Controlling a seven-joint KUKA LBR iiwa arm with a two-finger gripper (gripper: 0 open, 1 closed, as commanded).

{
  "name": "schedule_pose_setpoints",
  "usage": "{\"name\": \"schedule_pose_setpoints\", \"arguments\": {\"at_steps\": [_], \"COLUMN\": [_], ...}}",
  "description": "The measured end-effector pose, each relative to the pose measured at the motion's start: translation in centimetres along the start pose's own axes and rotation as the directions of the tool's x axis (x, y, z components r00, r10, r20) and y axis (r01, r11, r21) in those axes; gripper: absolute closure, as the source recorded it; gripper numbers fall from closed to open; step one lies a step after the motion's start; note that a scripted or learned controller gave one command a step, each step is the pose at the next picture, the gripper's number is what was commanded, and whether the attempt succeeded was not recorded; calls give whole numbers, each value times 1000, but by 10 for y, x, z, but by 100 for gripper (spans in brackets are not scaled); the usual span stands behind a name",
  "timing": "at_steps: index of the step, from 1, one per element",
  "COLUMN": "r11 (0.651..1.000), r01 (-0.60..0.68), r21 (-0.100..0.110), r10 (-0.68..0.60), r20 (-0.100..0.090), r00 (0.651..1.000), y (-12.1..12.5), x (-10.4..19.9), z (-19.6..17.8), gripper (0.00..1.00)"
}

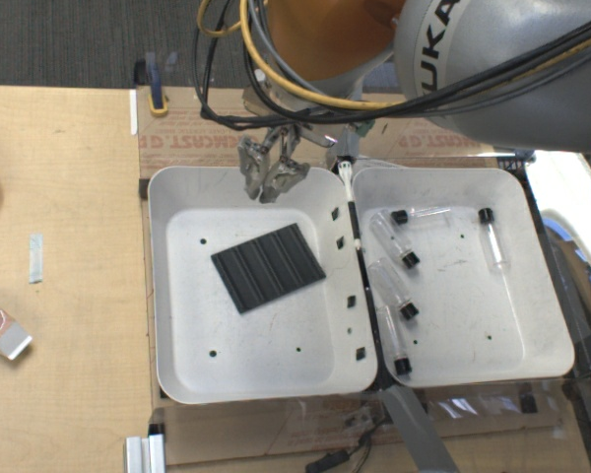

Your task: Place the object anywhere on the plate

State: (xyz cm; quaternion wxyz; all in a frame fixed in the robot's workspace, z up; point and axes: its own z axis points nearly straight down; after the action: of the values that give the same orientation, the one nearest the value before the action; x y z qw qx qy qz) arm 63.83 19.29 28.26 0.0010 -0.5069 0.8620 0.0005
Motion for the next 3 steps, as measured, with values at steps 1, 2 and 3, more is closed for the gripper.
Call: {"name": "schedule_pose_setpoints", "arguments": {"at_steps": [1,2,3], "r11": [925,857,761], "r01": [380,515,649], "r21": [0,-1,1], "r10": [-380,-515,-649], "r20": [2,2,2], "r00": [925,857,761], "y": [-18,-19,-30], "x": [-10,-9,10], "z": [33,49,31], "gripper": [100,100,100]}}
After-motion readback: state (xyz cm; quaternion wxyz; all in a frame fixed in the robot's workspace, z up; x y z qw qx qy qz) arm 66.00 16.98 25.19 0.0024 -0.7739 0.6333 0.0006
